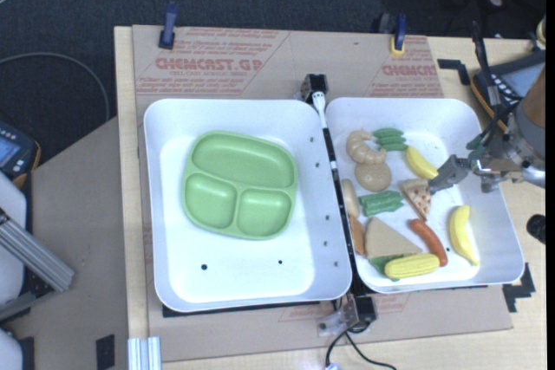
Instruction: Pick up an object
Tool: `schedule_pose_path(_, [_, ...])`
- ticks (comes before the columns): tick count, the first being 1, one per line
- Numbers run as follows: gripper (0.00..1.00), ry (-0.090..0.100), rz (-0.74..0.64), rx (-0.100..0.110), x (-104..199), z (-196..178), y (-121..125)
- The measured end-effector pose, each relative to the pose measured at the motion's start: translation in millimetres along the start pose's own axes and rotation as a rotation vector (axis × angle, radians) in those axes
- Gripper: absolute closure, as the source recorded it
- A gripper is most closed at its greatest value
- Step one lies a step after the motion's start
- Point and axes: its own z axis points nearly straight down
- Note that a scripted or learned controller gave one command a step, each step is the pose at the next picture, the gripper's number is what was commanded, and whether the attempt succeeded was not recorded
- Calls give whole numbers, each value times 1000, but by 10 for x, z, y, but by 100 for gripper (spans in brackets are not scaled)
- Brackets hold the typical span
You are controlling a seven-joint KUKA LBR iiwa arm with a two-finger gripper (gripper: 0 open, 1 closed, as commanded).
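The gripper [451, 173] hung over the right bin [499, 260], reaching in from the bin's right edge; whether it was open or closed could not be told, and nothing could be seen between its tips. Just below and left of it lay a pizza slice [420, 198], almost touching its tip. Above and left of it lay a small banana [421, 162], and further that way a green bean pod [389, 137] near the bin's far edge. A larger banana [463, 234] lay below the gripper, near the right rim, with bare white floor between them. Further left sat two beige lumps [369, 160] and a green pepper [381, 203]. Below those lay a sandwich wedge [388, 236], a red sausage [428, 239] and a corn cob [411, 266] close to the bin's near rim. The toys crowded the bin's left and middle; the open room was along its right side and top right corner.

Well to the left, past the rims where the bins met, the left bin [173, 273] held a green divided plate [238, 184], with free floor all round it. Both bins stood on the table [130, 186].
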Motion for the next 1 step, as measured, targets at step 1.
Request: schedule_pose_path(1, [0, 4, 1, 11, 54, 1305, -99])
